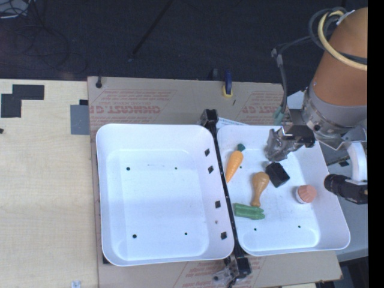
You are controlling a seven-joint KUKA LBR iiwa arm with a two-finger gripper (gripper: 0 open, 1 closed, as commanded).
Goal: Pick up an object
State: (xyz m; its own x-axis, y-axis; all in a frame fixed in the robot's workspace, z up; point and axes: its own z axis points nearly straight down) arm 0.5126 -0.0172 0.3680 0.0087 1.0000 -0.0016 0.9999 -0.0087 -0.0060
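The black block (277, 174) lies in the right bin (336, 236), directly below the gripper (277, 147); finger opening cannot be determined. Adjacent: drumstick (259, 187), carrot (234, 163), green pod (248, 211), pink piece (306, 194).

You see a pale wooden bench (42, 185) under a brown cardboard sheet (156, 104), with dark floor (150, 29) and loose cables (24, 5) behind.

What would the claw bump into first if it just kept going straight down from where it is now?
Probably the small black block, which lies just below the claw on the floor of the right bin. Depth is hard to judge from this slanted view, so it might meet the bin floor beside it.
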